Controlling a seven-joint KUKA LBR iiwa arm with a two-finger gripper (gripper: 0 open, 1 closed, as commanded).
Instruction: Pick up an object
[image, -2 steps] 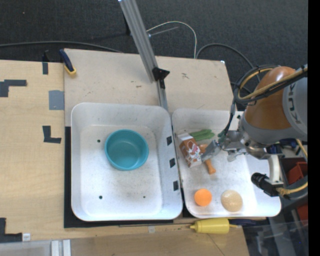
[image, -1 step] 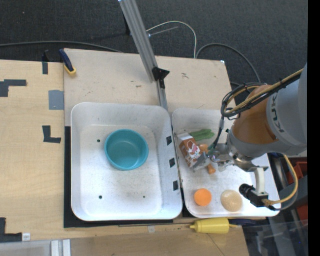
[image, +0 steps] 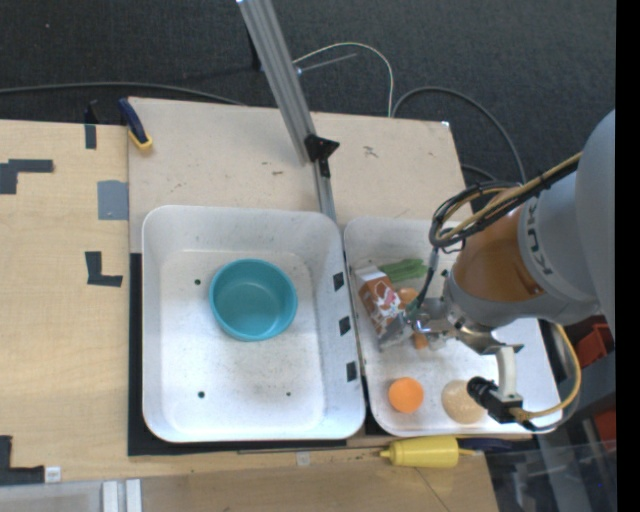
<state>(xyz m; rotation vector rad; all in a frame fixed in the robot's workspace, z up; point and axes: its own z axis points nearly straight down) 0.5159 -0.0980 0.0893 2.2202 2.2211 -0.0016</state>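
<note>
The right bin (image: 372, 392) holds a brown and white snack packet (image: 378, 300), a green item (image: 403, 269) behind it, an orange ball (image: 405, 395) and a pale beige round object (image: 459, 400). My gripper (image: 418, 327) hangs low in this bin, right beside the packet's right edge, with a small orange piece (image: 420, 341) just under it. The arm's grey body and orange band (image: 495, 265) hide the bin's right half. The left bin (image: 170, 300) holds a teal bowl (image: 253, 299) standing upright.
A yellow object (image: 425, 452) lies on the bench just in front of the right bin. A slanted metal pole (image: 290, 90) crosses the bench behind the bins. Cables (image: 440, 100) loop at the back right.
</note>
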